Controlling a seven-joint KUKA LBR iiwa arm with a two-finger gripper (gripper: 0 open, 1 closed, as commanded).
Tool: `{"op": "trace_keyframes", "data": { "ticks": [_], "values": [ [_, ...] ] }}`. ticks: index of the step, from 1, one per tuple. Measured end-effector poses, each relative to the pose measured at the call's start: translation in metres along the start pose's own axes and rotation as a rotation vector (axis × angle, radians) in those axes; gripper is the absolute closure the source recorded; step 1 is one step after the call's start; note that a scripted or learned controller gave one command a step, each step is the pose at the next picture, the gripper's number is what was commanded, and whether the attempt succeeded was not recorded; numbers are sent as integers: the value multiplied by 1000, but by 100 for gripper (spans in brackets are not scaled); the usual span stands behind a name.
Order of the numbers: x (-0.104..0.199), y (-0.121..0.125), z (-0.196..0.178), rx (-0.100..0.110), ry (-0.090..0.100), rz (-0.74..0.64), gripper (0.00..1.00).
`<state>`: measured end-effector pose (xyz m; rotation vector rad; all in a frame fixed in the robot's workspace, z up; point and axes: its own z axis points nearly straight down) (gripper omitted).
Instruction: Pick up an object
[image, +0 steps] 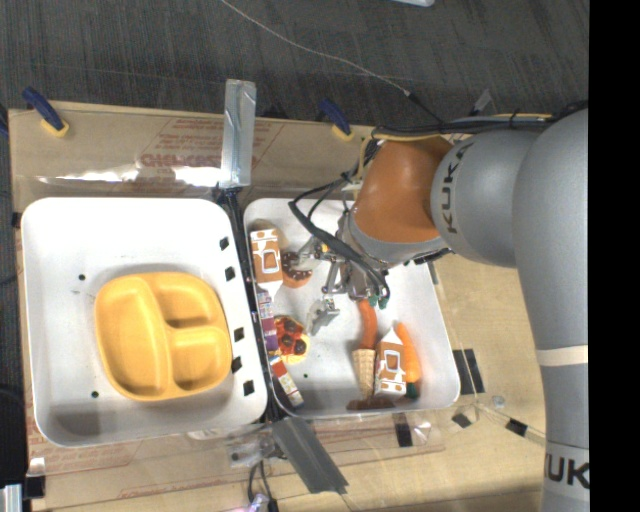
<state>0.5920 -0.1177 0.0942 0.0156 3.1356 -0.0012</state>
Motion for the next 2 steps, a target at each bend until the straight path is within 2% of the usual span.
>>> {"op": "trace_keyframes", "data": {
  "ticks": [1,2],
  "values": [
    [89,7,-1,4,1,44,0],
    [36,5,1,0,3,-23,0]
  ]
}}
